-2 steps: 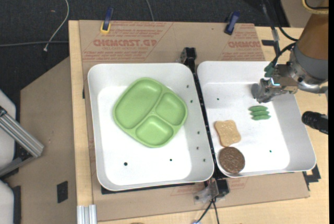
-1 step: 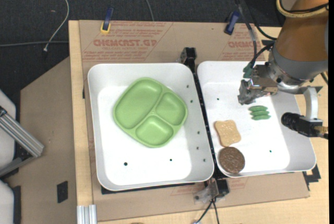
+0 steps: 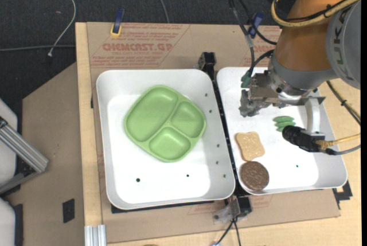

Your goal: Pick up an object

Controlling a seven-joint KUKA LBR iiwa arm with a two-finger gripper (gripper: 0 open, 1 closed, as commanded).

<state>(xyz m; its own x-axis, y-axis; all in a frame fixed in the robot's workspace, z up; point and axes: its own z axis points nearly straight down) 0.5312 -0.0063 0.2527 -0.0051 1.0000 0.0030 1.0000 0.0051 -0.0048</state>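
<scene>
My gripper (image 3: 249, 108) hangs over the back left part of the right bin (image 3: 330, 173), above bare white floor. A tan slice of toast (image 3: 250, 145) lies just in front of it, near the bin's left wall. A round brown cookie (image 3: 254, 175) sits at the front left corner. A small green leafy piece (image 3: 283, 121) lies to the right of the gripper, partly under the wrist. Nothing shows between the fingers.
The left bin (image 3: 114, 170) holds a green divided plate (image 3: 165, 123) turned at an angle near its middle. A black clamp (image 3: 207, 61) sits at the back between the bins. The arm's orange band (image 3: 307, 27) looms over the right bin's back.
</scene>
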